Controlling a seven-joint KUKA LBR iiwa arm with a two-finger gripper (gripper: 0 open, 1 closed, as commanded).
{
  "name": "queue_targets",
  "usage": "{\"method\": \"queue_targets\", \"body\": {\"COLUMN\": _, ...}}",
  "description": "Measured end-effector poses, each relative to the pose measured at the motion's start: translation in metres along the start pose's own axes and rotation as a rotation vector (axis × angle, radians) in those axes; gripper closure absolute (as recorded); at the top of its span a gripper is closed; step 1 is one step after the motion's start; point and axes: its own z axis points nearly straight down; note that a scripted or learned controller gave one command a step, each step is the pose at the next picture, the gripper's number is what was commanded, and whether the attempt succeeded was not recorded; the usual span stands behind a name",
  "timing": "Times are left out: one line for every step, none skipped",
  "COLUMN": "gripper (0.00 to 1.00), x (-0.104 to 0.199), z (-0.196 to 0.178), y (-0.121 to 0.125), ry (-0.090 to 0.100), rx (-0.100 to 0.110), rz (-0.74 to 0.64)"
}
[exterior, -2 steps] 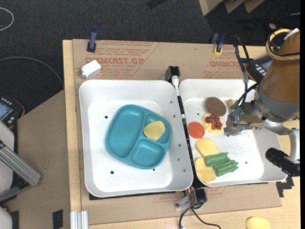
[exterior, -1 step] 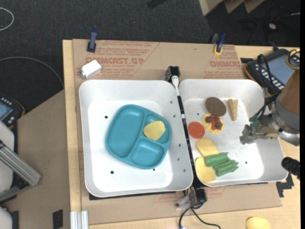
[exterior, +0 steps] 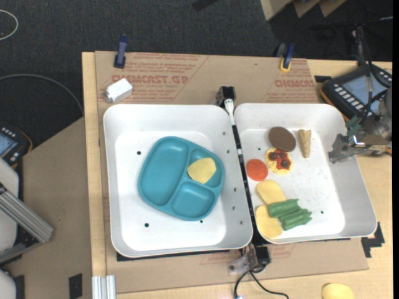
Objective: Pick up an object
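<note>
The right bin (exterior: 349, 192) holds several toy foods. A brown round patty (exterior: 282, 138) and a tan cone (exterior: 304, 142) lie at its back. Below them are a small yellow disc with red toppings (exterior: 279, 160), a red tomato slice (exterior: 256, 169), two yellow pieces (exterior: 270, 191) (exterior: 268, 223) and a bunch of green beans (exterior: 290, 212). My gripper (exterior: 343, 148) hangs over the right bin's right wall, apart from all of the foods, with nothing seen in it. In the left bin (exterior: 124, 185) a teal divided plate (exterior: 163, 179) carries a yellow chip-like piece (exterior: 202, 170).
The bins stand on a cardboard sheet (exterior: 187, 73) held by blue clamps (exterior: 121, 50) at the back. A small white block (exterior: 118, 90) lies behind the left bin. A black pendant (exterior: 352, 89) sits at the right. A yellow object (exterior: 336, 291) lies near the front right.
</note>
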Motion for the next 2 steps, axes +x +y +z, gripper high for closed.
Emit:
{"method": "queue_targets", "body": {"gripper": 1.00, "x": -0.012, "z": -0.025, "y": -0.001, "ry": 0.000, "rx": 0.006, "rz": 0.004}}
{"method": "queue_targets", "body": {"gripper": 1.00, "x": -0.068, "z": -0.048, "y": -0.001, "ry": -0.002, "rx": 0.006, "rz": 0.007}}
